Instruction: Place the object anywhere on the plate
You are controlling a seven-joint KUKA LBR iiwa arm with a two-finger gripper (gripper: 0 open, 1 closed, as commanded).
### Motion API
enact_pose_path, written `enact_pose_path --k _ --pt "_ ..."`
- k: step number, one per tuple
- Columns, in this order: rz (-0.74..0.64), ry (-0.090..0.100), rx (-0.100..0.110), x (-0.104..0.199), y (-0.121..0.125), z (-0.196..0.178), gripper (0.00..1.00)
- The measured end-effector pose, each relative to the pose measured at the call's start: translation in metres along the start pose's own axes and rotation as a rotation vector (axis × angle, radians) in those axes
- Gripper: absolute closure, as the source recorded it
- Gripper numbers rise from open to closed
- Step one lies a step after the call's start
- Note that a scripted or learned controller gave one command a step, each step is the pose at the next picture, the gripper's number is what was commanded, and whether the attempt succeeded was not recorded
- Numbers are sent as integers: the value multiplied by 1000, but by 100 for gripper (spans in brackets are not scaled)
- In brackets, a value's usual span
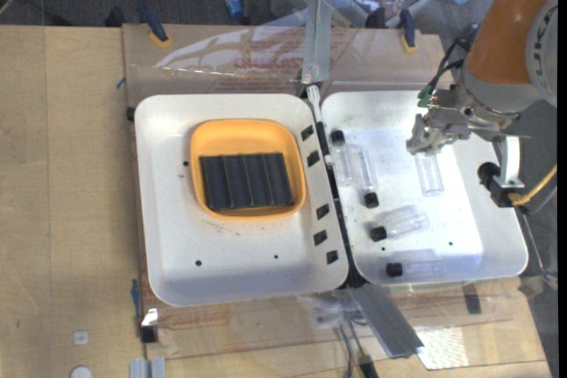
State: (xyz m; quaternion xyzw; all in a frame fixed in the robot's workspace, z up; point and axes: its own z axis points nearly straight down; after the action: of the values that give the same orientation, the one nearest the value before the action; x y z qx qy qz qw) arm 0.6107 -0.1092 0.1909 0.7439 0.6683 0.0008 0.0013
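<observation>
On the wooden desk [62, 190] you've got two shallow white bins side by side. Left white bin [168, 261] carries the orange rounded-square plate [248, 135], and a dark ribbed rectangular block [246, 181] already sits on that plate. Right white bin [496, 243] has the loose stuff: three clear plastic vials with black caps. One clear vial [354, 173] lies near the divider, a second clear vial [403, 221] lies lower in the bin, and a third clear vial [431, 173] stands just under the claw.

Progress, my read: none of the vials is on the plate, so transfer isn't done. You're at the pick stage at best; lift, carry across the divider and drop on the plate are all left.

Arm pose: grey KUKA arm with the orange band [514, 22] reaches in from the right, wrist bent down over the upper part of the right bin. Claw [436, 137] points down and sits right above the third vial's top end, touching or nearly so. You can't tell from this angle whether it's spread or pinching the vial, so don't count it as a grasp.
</observation>
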Motion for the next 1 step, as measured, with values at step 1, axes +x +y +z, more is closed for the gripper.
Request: enact_pose_path --k 1 --pt "-103 -1 -1 22 26 -13 100"
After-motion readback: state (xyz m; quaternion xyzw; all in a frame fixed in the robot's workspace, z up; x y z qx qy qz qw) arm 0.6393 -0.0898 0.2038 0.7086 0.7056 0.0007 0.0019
